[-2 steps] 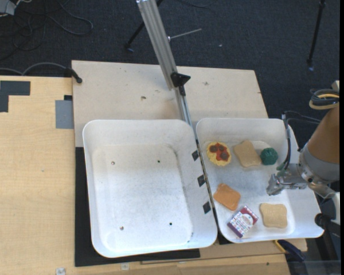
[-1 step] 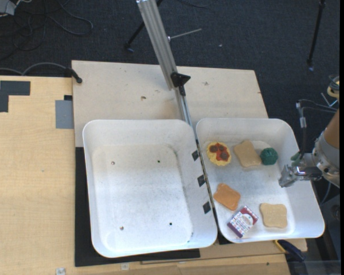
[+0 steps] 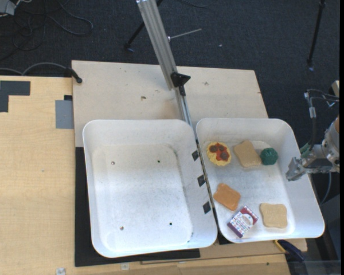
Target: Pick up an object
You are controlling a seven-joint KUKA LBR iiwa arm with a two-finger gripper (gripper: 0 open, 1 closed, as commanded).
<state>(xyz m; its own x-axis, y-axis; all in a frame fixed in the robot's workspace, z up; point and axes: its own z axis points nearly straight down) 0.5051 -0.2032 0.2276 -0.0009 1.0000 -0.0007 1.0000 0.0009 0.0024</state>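
Six small things lie in the right bin (image 3: 298, 153). Near its far wall sits a round yellow tart (image 3: 219, 153) with a red filling, close to the wall that divides the bins. Just right of it lies a tan slab (image 3: 247, 154), tilted, and beside that slab a small green piece (image 3: 268, 156), touching or nearly touching it. Nearer the middle of the bin an orange piece (image 3: 227, 196) lies alone. Toward the near wall a red-and-white packet (image 3: 242, 221) lies at a slant, and just right of it a tan slice (image 3: 273, 215) like toast lies flat. None of these is lifted; all rest on the bin floor.

The pincer (image 3: 295, 169) hangs at the right rim of that bin, a grey metal part over the rim, apart from every thing in the bin; the green piece is the nearest. Whether it is open or closed I cannot tell, and nothing is seen in it. The arm (image 3: 332, 139) shows behind it at the right edge, with cables.

The left bin (image 3: 92, 153) touches the right one along a shared wall that bears three dark clips (image 3: 201, 180). Both bins stand on a pale surface (image 3: 120, 90), from which a slanted metal rail (image 3: 160, 44) rises at the far side. A wooden top (image 3: 28, 171) lies to the left.
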